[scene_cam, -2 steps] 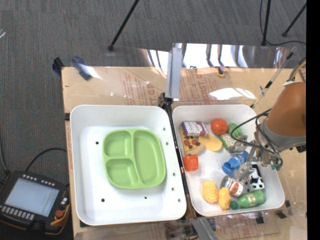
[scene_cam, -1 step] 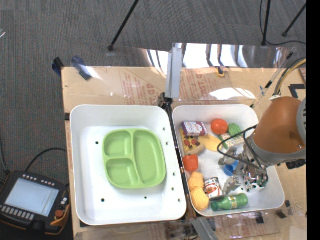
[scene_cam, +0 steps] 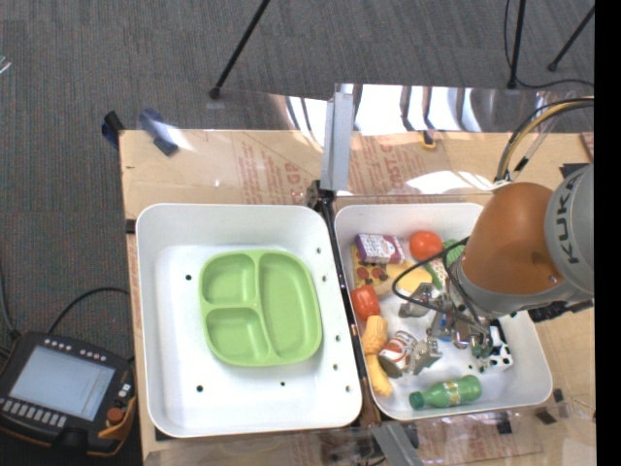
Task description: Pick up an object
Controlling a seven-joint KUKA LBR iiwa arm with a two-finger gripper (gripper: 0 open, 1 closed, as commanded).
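Clutter is the main risk: the jaws point(scene_cam: 456, 336) hang low in the right bin point(scene_cam: 539, 382), amid closely packed toys, so a descent could nudge neighbours or pinch two at once. Whether they are released or clenched, I cannot tell. The likeliest target, a small can point(scene_cam: 398, 350), lies on its side just beside them toward the bin's left wall, its long axis running roughly toward the worktop's front-left corner. A green bottle point(scene_cam: 444, 392) lies along the bin's front edge.

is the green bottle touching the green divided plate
Apart. The camera view shows the green bottle lying in the right bin, while the green divided plate sits in the left bin.
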